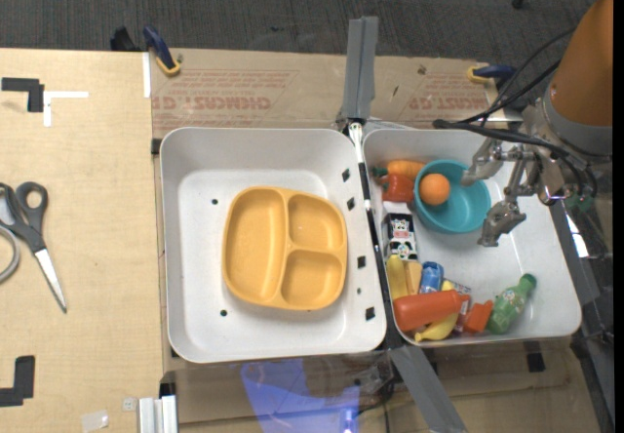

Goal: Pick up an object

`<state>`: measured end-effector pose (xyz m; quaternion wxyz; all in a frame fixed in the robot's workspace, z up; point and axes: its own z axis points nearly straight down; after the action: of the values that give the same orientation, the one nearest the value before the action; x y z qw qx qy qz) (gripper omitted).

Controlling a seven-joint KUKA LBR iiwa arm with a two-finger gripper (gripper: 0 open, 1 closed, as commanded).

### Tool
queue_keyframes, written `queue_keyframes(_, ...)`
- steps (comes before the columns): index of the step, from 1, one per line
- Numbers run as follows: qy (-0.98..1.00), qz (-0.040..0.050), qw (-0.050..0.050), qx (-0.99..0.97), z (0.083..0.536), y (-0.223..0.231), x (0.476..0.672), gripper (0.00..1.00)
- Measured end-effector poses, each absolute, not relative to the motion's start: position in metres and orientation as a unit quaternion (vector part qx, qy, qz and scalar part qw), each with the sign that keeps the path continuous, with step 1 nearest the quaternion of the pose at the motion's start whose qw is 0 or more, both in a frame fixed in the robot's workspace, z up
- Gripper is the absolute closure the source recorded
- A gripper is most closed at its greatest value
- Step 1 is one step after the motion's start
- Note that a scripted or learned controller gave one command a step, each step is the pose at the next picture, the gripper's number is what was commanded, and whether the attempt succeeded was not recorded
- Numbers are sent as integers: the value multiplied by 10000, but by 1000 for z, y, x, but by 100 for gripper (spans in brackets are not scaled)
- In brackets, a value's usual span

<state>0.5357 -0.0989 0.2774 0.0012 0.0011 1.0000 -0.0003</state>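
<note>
The tool (494, 195) hangs spread apart, holding nothing, beside the blue bowl (456, 204).

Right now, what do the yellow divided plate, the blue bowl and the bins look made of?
Yellow divided plate: likely molded plastic, matte, with soft rounded dividers and even color.
Blue bowl: probably plastic too, smooth with a slight sheen.
Bins: white, look like thin plastic, semi-gloss, with rounded corners. Could be coated metal; hard to tell.

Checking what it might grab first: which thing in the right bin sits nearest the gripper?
The blue bowl holding an orange ball; the gripper hangs just beside its rim, while the other items lie along the bin's lower edge.
</note>
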Motion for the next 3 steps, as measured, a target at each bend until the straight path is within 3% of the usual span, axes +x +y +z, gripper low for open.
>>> queue_keyframes(1, 9992, 0, 10, 411, 150, -113, 600, 0)
queue_keyframes(2, 9934, -2, 43, 1148, 96, -112, 625, 0)
queue_keyframes(3, 9912, -2, 14, 1320, 93, -116, 609, 0)
